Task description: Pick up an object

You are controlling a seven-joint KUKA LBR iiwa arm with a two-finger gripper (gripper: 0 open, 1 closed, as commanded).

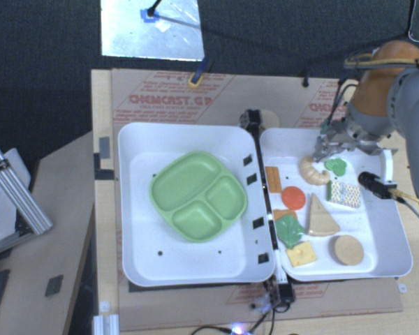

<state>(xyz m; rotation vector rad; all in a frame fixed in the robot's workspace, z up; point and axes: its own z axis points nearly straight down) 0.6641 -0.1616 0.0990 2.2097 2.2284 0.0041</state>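
Note:
My gripper [324,152] hangs low over the far part of the right bin [398,239], just above a pale curved croissant-like piece [314,172] and next to a small green piece [335,166]. Nothing shows between its fingers. Below these lie a checkered white block [344,193], a red-orange disc [293,197], a tan wedge [322,217], a green leafy piece [288,230], a yellow block [300,253], a round tan biscuit [348,250] and an orange strip [272,179].
The left bin [136,257] holds a green three-compartment plate [198,195]. A black-clipped divider [260,187] runs between the bins. A shiny metal sheet [152,19] lies beyond the bench.

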